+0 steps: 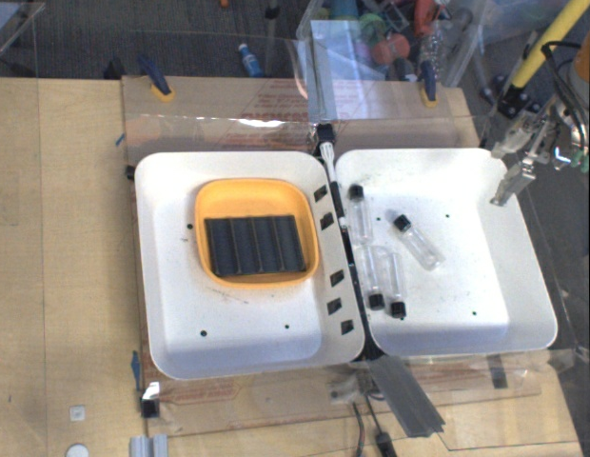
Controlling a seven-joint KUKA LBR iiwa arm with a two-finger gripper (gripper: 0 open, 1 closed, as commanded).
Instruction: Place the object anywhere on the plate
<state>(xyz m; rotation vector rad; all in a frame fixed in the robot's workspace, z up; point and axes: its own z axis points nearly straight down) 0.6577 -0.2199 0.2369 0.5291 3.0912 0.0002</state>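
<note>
The tool (504, 193) is hanging over the right bin's (485, 303) far right edge, away from everything in it; I cannot tell how it is set. Clear vials (416, 241) with black caps are lying loose near that bin's left side. The orange plate (257, 198) is sitting in the left bin (171, 331), carrying a dark ribbed block (255, 246).

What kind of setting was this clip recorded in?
Most likely a robotics lab bench. Two shallow white bins sit taped onto a wooden table, one holding an orange plate, the other clear vials, with a crate of assorted props behind.
</note>
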